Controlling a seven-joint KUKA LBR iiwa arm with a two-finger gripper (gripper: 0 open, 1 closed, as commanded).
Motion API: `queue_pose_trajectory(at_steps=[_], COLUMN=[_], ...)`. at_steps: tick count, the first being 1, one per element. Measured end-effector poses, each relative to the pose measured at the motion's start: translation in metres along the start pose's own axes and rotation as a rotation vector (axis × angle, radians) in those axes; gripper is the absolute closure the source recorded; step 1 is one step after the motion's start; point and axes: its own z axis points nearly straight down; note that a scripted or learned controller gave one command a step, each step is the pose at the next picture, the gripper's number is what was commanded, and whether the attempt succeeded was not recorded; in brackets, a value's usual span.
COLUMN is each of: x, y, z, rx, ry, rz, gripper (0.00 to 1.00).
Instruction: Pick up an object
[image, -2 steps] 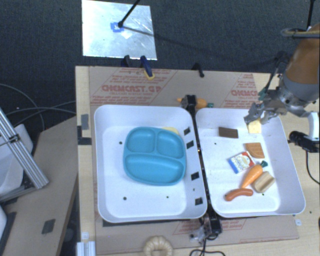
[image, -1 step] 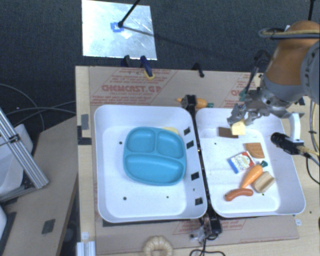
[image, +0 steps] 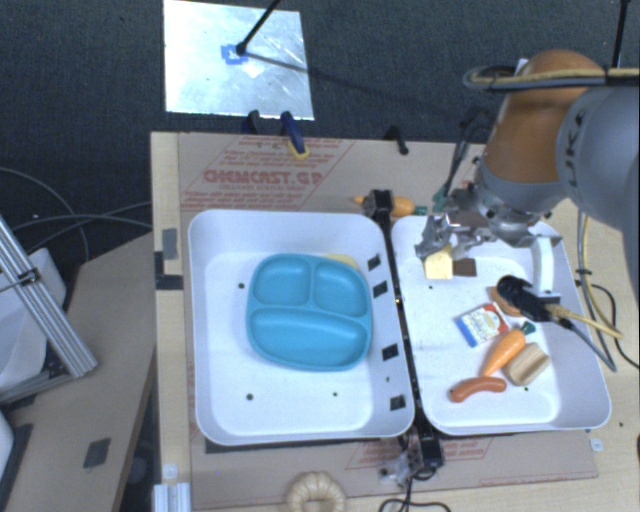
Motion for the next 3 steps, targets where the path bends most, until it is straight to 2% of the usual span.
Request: queue_pose_trajectory(at_steps=[1, 2, 3], x=[0.052, 0.048, 0.052], y=[-0.024, -0.020, -0.028], z=[0.014, -0.006, 0.011], rx=[0.001, -0.002, 0.000], ry=[-0.001, -0.002, -0.003], rz=[0.002, 0.005, 0.008], gripper=[1.00, 1.00, 1.00])
